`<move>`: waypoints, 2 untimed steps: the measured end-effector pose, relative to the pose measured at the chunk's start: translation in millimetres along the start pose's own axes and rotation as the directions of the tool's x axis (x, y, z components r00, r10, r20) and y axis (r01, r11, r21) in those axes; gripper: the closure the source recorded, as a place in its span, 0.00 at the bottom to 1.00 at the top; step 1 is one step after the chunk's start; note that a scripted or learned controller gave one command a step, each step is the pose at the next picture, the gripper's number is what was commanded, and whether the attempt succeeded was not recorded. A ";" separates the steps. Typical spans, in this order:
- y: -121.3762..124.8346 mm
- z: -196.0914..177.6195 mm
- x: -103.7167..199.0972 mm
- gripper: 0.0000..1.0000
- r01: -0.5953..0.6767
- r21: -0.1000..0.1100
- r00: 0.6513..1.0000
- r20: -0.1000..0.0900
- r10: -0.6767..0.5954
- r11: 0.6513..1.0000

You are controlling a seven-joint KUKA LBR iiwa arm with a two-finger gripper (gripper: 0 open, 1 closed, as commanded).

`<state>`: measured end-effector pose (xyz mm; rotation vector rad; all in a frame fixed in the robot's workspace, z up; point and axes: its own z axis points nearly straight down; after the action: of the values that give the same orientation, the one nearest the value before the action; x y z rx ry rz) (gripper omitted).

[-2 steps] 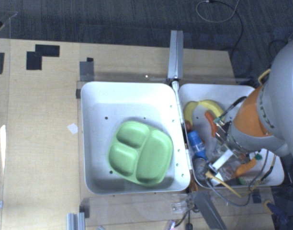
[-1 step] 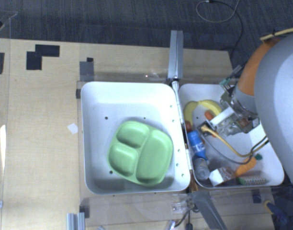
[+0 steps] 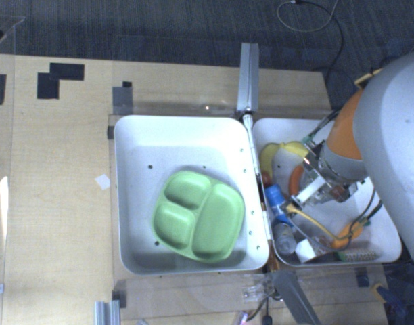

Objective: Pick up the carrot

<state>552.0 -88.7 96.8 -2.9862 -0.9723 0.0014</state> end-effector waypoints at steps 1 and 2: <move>-0.9 -88.3 61.1 1.00 -0.408 -0.002 0.913 -0.004 0.408 0.913; -81.9 -87.3 37.2 1.00 -0.408 0.000 0.913 -0.001 0.408 0.913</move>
<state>533.9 -0.8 184.1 -3.1231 -0.3287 0.0002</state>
